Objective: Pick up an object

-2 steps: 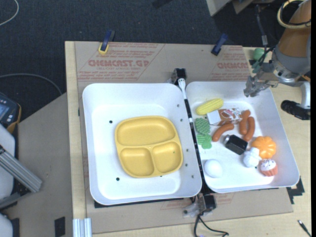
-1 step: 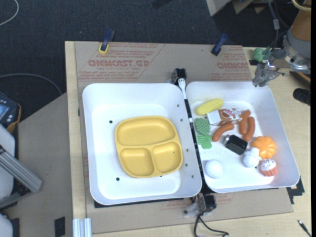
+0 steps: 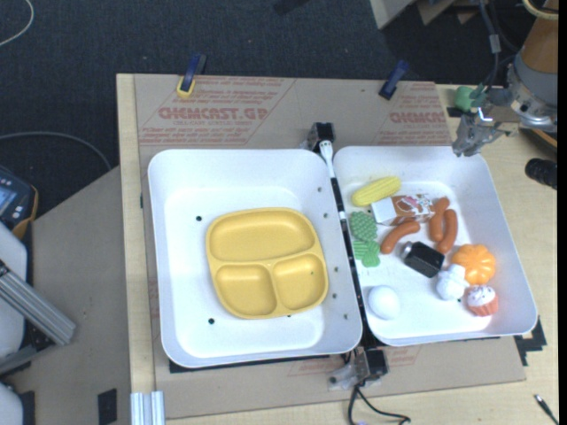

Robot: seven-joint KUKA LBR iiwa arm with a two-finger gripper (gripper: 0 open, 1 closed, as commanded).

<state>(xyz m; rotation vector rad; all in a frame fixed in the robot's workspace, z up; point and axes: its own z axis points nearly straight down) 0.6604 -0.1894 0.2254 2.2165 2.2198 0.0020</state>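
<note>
Two sausages (image 3: 423, 227) | long axes: one slanted, one near upright | tool (image 3: 467, 145) above right bin's (image 3: 505, 228) far rim, grip state unclear

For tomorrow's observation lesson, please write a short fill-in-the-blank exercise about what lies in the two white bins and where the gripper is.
1. The yellow tray with three compartments lies in the ____ bin.
2. The corn cob lies in the ____ bin.
3. The gripper hangs over the right bin's ____ edge, by its right corner.
4. The white ball lies near the right bin's ____ edge.

Missing words: left; right; far; near
</note>
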